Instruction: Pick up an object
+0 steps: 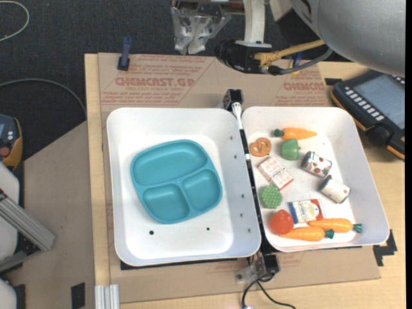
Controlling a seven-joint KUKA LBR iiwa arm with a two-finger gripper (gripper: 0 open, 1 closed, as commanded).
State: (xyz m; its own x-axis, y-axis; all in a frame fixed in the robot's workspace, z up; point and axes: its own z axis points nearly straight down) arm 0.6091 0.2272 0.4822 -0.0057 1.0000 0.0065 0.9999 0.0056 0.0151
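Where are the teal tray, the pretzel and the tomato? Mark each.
teal tray [168, 161]: camera view, its large upper compartment.
pretzel [260, 147]: camera view, its middle.
tomato [280, 222]: camera view, its red top.

Broad, smooth grey arm [351, 18] casing, rounded and glossy; pale translucent claw [193, 34] under a dark metal wrist block
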